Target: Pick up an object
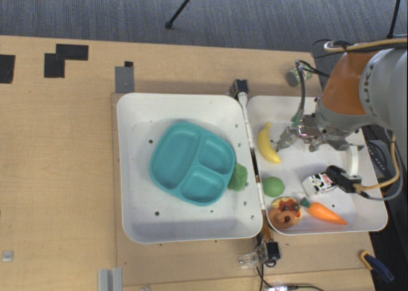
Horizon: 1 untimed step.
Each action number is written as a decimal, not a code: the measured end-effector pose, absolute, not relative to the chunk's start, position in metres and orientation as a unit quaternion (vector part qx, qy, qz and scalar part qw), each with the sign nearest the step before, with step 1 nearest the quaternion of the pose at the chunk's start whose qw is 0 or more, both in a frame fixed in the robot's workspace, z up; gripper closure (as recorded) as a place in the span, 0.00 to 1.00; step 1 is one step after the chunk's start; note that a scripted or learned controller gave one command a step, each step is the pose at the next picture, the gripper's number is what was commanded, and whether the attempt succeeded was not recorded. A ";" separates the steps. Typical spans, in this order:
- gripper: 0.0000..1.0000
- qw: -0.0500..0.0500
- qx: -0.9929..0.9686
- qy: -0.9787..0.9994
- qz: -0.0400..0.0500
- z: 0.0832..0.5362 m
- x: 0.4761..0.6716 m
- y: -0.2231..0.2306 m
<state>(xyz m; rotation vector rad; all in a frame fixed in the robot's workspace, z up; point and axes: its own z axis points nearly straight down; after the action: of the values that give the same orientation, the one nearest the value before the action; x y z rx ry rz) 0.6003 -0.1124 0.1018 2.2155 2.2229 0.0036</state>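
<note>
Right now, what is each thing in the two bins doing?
Teal plastic divided plate: flat, left bin.
Green leafy toy: beside the plate.
Yellow toy banana: lying, right bin.
Green round toy: resting, untouched.
Orange toy carrot: lying on its side.
Gripper: above right bin.

- We see a light wooden bench [57, 175] bearing two shallow white plastic bins side by side: the left bin [137, 124] and the right bin [366, 219].
- Black rectangular marks [64, 59] lie near the bench's far left edge.
- A small grey block [124, 79] sits just behind the left bin.

teal plate [192, 161], yellow banana [268, 144], orange carrot [326, 213] — white bins [134, 219]
</note>
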 end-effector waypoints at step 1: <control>0.00 -0.009 0.704 0.710 0.003 0.090 0.659 -0.178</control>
<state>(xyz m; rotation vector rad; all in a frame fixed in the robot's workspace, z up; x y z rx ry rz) 0.6589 -0.1783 0.0900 2.2260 2.2432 0.0092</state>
